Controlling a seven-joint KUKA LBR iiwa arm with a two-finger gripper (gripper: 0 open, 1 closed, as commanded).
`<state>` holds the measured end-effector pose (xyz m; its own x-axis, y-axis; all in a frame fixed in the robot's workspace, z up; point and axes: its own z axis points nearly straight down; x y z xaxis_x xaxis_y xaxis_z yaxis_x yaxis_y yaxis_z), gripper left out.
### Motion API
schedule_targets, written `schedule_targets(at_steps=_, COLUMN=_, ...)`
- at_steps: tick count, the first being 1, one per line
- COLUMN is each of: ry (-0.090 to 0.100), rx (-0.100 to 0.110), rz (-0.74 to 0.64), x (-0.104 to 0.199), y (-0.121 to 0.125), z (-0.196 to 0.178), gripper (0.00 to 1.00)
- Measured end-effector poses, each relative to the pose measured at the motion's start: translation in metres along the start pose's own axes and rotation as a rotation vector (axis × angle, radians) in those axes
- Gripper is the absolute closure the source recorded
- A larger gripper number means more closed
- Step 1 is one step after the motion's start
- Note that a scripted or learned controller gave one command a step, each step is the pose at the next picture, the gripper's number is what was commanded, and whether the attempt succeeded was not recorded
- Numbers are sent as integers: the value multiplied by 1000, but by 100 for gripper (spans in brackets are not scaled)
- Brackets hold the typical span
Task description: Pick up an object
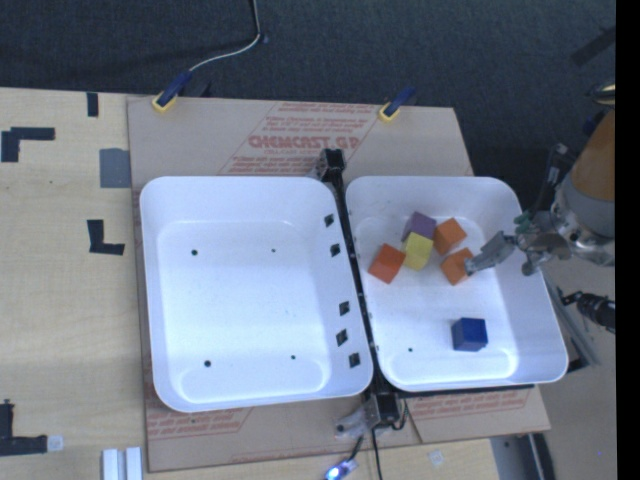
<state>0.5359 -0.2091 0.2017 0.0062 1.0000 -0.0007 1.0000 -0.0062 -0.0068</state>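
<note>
Six small solid-coloured cubes lie in the right-hand shallow white plastic bin [520, 366]. Five cluster in its upper middle: a purple cube [420, 225], a yellow cube [417, 251] just below it and touching, an orange cube [449, 235] to their right, a second orange cube [387, 262] at the lower left of the cluster, and a third orange cube [456, 266] at the lower right. A dark blue cube [469, 334] sits alone, well apart, toward the lower right of the same bin. All have plain matte faces with no markings that can be made out.

The left-hand shallow white plastic bin [160, 268] lies beside the right one, their rims meeting at the frame's centre. Both rest on a brown cardboard sheet [240, 133] printed in red; along its upper edge "CHEMCAST GP" reads upside-down, with smaller red lines around it too small to read.

The grey two-finger gripper [492, 251] comes in from the right edge of the frame, over the right bin's right rim. Its dark tip lies just beside the third orange cube, at that cube's right, seemingly touching it. Whether its fingers are apart or together cannot be told, and no cube is seen between them. The blue cube lies below and slightly left of the tip.
</note>
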Motion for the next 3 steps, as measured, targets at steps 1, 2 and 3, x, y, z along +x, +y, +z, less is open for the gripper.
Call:
schedule_targets(at_steps=1, ry=-2, rx=-5, rz=-1, x=-16, y=58, z=106, gripper=0)
schedule_targets(at_steps=2, ry=-2, rx=24, rz=-14, x=63, y=128, z=120, gripper=0)
schedule_targets(at_steps=3, ry=-4, rx=28, rz=0, x=55, y=122, z=113, gripper=100)
